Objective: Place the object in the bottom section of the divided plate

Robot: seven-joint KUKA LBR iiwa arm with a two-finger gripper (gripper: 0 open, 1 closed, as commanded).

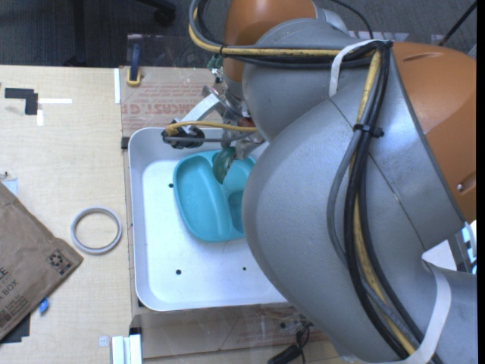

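A teal divided plate (201, 199) lies in the left white bin (163, 279), toward its upper middle. The arm's grey body hides the plate's right part. My gripper (225, 164) hangs low over the plate's upper edge, where a ridge splits two sections. Something dark green shows at its tip, but I cannot make out whether that is an object or part of the gripper. The big arm covers the rest of the bin and all of the right side.
A white tape ring (96, 229) and a brown cardboard sheet (26, 264) lie on the wooden bench left of the bin. A black and yellow cable connector (182, 135) juts out from the wrist over the bin's top rim.
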